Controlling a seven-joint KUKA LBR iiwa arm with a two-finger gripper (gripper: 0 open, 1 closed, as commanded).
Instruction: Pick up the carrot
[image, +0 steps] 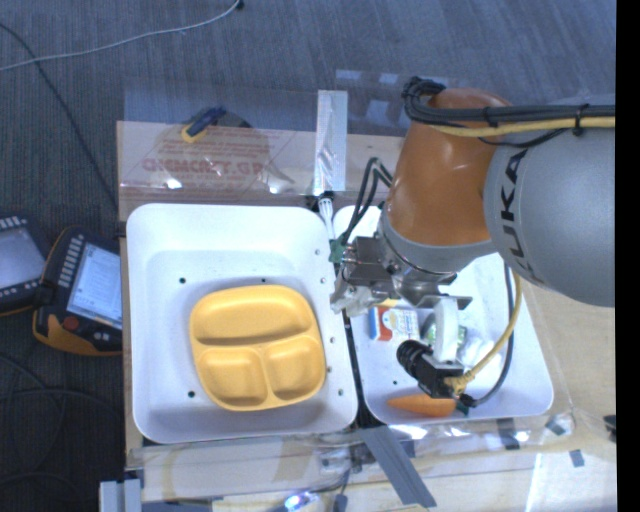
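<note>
The claw (385, 290) is seen over the right bin (530, 385), near that bin's left wall, beneath the arm's (560, 215) orange band (445, 170). Whether its fingers are apart or together cannot be told, since the wrist hides them from above.

Just below the claw a small carton (393, 322) with red, blue and white print is seen lying on the bin floor. To the right of the carton, and below and to the right of the claw, a pale bottle-like item (445, 330) with a green mark is seen, partly tilted. A black cable fitting (422, 368) hangs in front of these two, and a yellow hose (495, 355) loops down beside it, so part of the bin floor is masked.

The carrot (418, 405) is found well below the claw, at the near edge of the right bin, past the carton and the black fitting. It is shown as a short orange piece lying flat, lengthwise along the bin's front wall. Its right end is covered by the fitting and hose. Nothing is seen between it and the front wall.

To the left of the claw, across the two adjoining walls, the left bin (160, 400) is occupied by a yellow tray (258, 345) with three compartments, lying slightly askew. A handheld pendant (80, 295) lies on the floor far to the left.
</note>
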